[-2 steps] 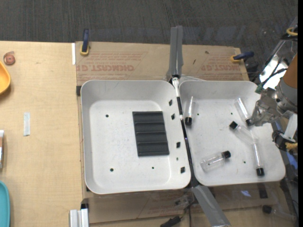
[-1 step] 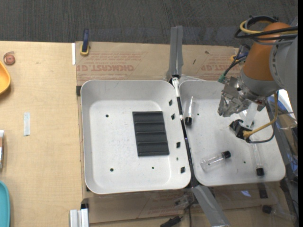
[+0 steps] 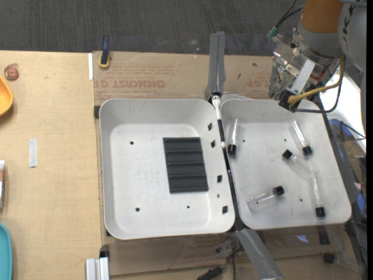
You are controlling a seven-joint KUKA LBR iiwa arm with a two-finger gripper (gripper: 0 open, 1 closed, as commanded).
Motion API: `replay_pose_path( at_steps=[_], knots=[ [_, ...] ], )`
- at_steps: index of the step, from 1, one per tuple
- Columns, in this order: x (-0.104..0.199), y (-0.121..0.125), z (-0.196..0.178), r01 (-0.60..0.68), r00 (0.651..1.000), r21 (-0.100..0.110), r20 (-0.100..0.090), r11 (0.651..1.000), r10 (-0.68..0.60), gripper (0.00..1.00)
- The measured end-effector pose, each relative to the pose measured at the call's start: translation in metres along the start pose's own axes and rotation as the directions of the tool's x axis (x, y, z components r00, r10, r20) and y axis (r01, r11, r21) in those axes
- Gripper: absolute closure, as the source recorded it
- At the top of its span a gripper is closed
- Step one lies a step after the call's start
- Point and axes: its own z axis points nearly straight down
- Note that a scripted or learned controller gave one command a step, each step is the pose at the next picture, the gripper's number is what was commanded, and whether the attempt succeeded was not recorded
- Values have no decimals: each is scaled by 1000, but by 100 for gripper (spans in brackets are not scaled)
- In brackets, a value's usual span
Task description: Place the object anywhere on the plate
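Your desk (image 3: 52, 127) bears two bins. The black plate (image 3: 185, 164) lies mid-left bin (image 3: 116, 209). Clear tubes (image 3: 265, 197) lie scattered in the right bin (image 3: 256, 121). The gripper (image 3: 281, 87) hangs at the upper right of the frame, over that bin's far corner. You cannot tell whether it is open or closed.

The arm (image 3: 326, 10) is cut off by the top edge, just above its orange band. At the left edge a yellow dish (image 3: 4, 101) and a teal thing (image 3: 3, 255) are sliced away, and neither can be identified. The clear vials (image 3: 265, 197) are nearly lost against the white bin (image 3: 256, 168).
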Motion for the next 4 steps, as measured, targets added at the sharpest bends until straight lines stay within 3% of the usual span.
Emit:
replay_pose_path(
  at_steps=[1,2,3,4],
  knots=[
    [37,-24,69,-132,991,2,1,991,132,100],
    [88,-59,71,-161,987,0,0,987,161,100],
    [130,-96,84,222,975,1,0,975,-222,100],
    [168,-79,42,-91,996,-1,0,996,91,100]
  ],
)
